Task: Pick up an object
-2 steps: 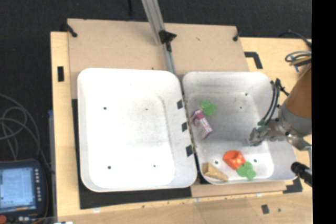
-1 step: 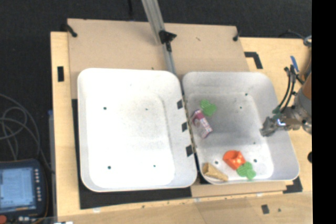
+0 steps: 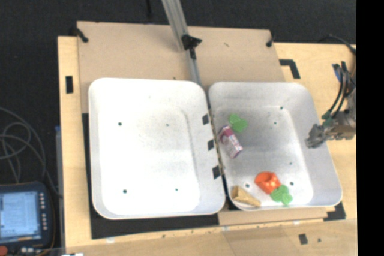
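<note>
The right bin (image 3: 300, 105) holds several small objects. A light green piece (image 3: 238, 123) lies near its left wall, with a pink and white packet (image 3: 230, 141) just below it. Near the front edge sit an orange-red lump (image 3: 267, 181), a green piece (image 3: 281, 195) touching its lower right, and a tan wedge (image 3: 245, 195) at the front left corner. My gripper (image 3: 318, 136) hangs at the bin's right rim, well apart from all of these objects, with cables rising behind it.
The left bin (image 3: 150, 147) lies beside the right one, joined by black clips along the shared edge. A metal pole (image 3: 171, 0) slants up from the back of the bench. A screen device (image 3: 21, 213) sits at the lower left, off the bench.
</note>
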Tool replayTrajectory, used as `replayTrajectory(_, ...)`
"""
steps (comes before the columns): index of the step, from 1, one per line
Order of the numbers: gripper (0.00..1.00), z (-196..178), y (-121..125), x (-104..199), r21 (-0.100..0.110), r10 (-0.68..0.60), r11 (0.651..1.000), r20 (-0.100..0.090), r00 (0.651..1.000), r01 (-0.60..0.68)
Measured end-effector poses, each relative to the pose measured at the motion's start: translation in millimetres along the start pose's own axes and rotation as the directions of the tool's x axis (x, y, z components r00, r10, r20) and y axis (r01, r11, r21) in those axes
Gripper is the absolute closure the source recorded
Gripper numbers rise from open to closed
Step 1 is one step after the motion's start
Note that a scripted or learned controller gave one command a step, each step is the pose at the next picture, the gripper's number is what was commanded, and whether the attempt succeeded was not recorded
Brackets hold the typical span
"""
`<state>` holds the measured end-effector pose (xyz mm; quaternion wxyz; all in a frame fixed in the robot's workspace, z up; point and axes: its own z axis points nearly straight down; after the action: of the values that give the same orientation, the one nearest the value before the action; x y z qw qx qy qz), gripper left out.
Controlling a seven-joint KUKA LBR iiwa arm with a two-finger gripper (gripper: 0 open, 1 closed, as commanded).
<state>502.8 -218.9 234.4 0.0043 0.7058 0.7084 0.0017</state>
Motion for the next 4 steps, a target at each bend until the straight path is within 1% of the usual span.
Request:
replayTrajectory(1, 1.00, -18.4, 1.5, -1.2, 0.004, -0.001, 1.000, -0.002, 1.000, 0.001)
replayTrajectory(2, 1.00, -7.2, 6.8, 49.5, 0.006, -0.003, 1.000, -0.003, 1.000, 0.003)
replayTrajectory(3, 1.00, -17.4, 11.8, 106.0, 0.005, -0.005, 1.000, -0.005, 1.000, 0.005)
replayTrajectory(4, 1.00, -5.4, 18.0, 156.3, 0.008, -0.003, 1.000, -0.004, 1.000, 0.003)
